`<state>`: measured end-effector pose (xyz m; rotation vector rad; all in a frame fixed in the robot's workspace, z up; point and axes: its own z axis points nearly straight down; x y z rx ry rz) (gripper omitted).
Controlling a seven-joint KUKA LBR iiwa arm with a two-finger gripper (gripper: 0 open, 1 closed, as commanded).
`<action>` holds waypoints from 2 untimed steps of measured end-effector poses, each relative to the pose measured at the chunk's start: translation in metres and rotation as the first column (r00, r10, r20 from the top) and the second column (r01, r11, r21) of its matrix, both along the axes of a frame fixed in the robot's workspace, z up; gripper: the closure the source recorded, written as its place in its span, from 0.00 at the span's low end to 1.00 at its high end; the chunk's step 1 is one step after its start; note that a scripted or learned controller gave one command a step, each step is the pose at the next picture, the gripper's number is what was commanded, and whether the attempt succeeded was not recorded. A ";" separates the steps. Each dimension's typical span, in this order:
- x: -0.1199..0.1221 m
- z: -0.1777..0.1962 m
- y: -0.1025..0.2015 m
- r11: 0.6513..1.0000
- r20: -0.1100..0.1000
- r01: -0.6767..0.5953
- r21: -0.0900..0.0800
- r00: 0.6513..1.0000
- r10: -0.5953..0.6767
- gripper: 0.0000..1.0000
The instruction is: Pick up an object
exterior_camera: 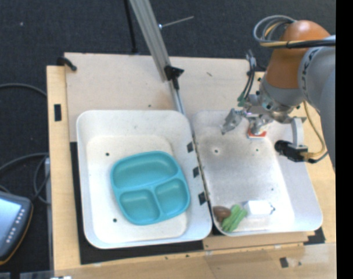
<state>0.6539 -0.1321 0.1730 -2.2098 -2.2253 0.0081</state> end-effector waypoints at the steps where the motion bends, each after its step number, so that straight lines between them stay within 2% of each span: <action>1: -0.030 0.039 0.001 1.000 0.009 0.009 -0.001 1.000 -0.009 0.00; 2: -0.054 0.064 -0.003 1.000 0.009 0.009 -0.001 1.000 -0.009 0.00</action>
